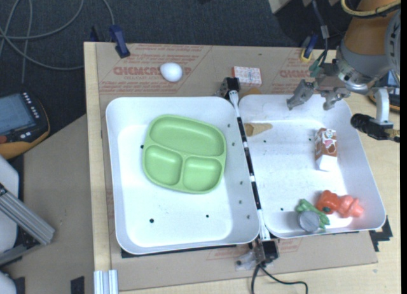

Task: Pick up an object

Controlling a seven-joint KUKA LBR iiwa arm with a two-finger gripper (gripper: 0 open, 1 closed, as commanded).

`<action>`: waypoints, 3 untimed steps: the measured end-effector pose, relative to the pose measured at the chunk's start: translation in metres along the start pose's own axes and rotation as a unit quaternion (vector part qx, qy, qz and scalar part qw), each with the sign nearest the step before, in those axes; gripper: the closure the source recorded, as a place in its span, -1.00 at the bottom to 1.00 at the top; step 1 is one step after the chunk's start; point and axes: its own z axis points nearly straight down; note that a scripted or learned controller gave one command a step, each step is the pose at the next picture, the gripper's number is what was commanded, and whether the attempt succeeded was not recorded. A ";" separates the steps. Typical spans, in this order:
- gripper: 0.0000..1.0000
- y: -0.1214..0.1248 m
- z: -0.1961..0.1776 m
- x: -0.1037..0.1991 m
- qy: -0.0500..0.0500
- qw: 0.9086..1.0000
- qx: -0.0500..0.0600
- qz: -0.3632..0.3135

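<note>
1. Gripper [316, 97]: seen above the right bin's [280, 219] far edge, jaws spread wide, nothing held between them.
2. Carton [325, 149]: laid near that bin's right edge.
3. Orange toy [339, 203] and grey-green item [310, 218]: placed at its near right corner.
4. Green plate [184, 153]: set in the left bin [127, 223].

I watch through one fixed camera set above the desk [191, 63], looking down at a slant. It stands far enough back to take in both white bins [127, 223] side by side, with the arm [372, 25] entering from the right edge.
</note>
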 end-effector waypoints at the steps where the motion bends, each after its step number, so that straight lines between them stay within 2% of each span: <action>1: -1.00 0.016 0.031 -0.073 -0.001 1.000 -0.001 0.000; 2: -1.00 -0.010 0.048 -0.077 0.000 1.000 0.000 0.000; 3: -1.00 -0.031 0.102 -0.077 0.000 1.000 -0.002 -0.001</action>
